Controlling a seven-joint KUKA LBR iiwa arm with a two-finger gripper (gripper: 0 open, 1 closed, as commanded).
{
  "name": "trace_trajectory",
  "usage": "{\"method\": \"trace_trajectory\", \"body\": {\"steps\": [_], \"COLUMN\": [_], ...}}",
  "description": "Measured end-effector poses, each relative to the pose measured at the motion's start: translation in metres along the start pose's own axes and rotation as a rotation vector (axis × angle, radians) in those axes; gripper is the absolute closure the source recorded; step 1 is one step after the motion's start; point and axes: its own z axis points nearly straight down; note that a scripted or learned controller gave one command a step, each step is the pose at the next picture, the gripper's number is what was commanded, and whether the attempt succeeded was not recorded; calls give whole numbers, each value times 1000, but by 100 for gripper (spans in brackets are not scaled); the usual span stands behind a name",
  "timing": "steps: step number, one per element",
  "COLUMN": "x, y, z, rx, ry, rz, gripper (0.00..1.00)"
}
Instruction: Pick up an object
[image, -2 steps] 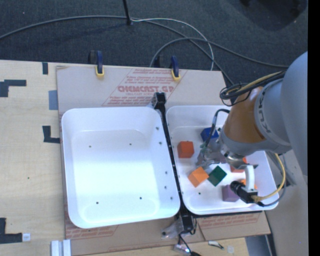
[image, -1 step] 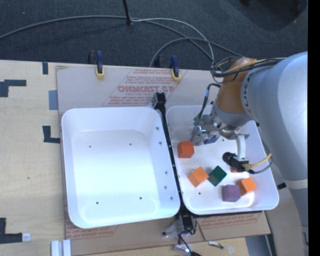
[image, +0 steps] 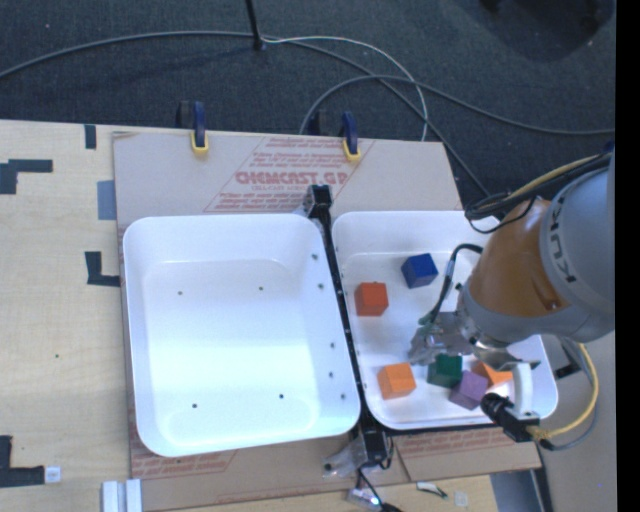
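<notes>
Gripper (image: 432, 345) hangs low in the right bin (image: 400, 222), just above the green block (image: 444, 372). I cannot tell how it is set. Nothing is picked up yet. Green block sits near the purple block (image: 467, 389), with an orange block (image: 396, 380) beside. Grabbing and lifting are left.

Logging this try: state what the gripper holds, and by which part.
It cannot be told. The gripper is low in the right bin, right beside the green block, but no block shows between its fingers.
</notes>
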Motion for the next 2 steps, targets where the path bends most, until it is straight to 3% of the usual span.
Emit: {"method": "trace_trajectory", "body": {"steps": [2], "x": [15], "y": [168], "z": [16], "rx": [-4], "ry": [0], "rz": [-6], "gripper": [0]}}
